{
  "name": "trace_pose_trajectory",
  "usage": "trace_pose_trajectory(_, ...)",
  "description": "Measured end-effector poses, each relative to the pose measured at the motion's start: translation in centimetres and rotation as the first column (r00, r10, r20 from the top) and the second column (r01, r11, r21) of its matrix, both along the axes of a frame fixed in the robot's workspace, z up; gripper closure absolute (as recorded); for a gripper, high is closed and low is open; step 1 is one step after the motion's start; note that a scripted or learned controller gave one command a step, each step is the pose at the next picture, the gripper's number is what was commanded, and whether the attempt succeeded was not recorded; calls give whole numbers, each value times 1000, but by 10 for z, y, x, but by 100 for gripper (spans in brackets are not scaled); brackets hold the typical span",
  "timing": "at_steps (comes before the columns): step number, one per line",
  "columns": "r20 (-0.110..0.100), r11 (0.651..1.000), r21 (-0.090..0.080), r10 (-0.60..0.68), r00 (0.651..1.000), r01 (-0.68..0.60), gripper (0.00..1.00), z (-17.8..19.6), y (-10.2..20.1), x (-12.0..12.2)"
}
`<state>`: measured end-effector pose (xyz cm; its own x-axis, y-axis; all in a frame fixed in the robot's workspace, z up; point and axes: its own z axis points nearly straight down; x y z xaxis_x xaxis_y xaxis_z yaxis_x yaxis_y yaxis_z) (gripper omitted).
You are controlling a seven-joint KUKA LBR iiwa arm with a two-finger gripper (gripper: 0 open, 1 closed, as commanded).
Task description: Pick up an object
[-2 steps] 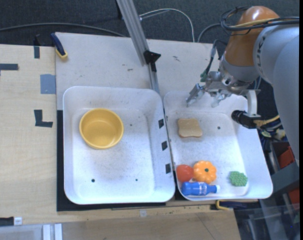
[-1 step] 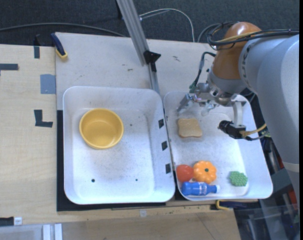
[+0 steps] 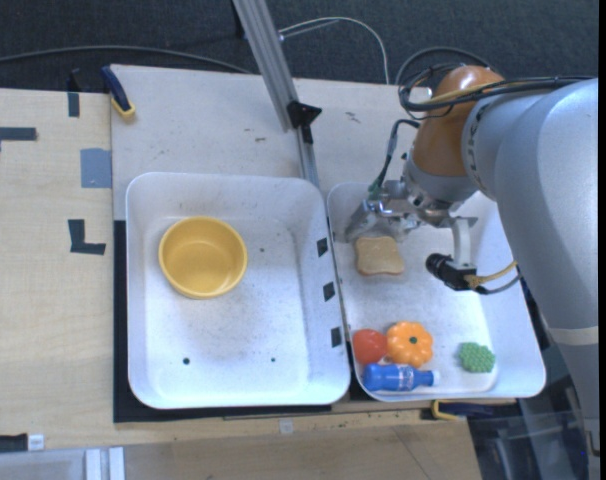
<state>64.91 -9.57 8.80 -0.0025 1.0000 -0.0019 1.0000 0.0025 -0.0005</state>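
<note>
Above the bread slice hangs the hand, grip unclear; pumpkin, tomato and bottle lie nearby.

I'm working in a robotics lab, no question. My counter is pale board marked with grey tape patches, and two shallow white bins sit side by side on it. A metal pole slants up from the far edge, cables loop across dark carpet beyond, and toy food, like a plastic pumpkin, fills my right bin.
</note>
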Motion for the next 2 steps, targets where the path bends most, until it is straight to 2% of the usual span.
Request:
trace_pose_trajectory(1,-2,1000,1,1,1000,-1,100,10,1,0)
trace_pose_trajectory(2,5,1000,2,0,1000,0,100,69,6,8)
